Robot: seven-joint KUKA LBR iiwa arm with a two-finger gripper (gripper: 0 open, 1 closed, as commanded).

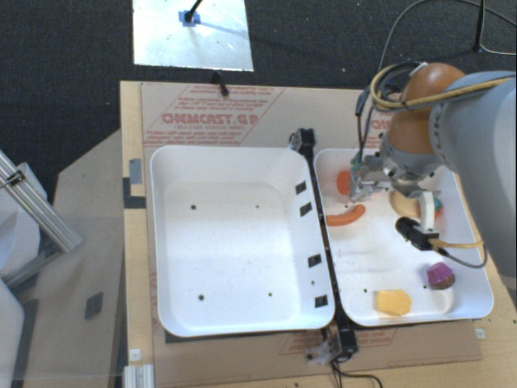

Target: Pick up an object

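My gripper [361, 186] hangs low in the right bin [467, 307], near its far left part. Just left of it lies a round orange-red object [343, 182], partly hidden by the gripper. An orange-red sausage-shaped object [345, 216] rests a little below the gripper, by the divider. A yellow block [393, 301] lies near the bin's front wall and a purple lump [439, 276] sits toward the front right. A pale tan object [402, 203] and a bit of teal [437, 206] peek out under the wrist.
The left bin [234, 241] stands beside the right one, with black clips [311, 234] along the shared rim. Both rest on a cardboard-covered board [218, 111]. A shiny metal plate [192, 23] lies beyond the bench.
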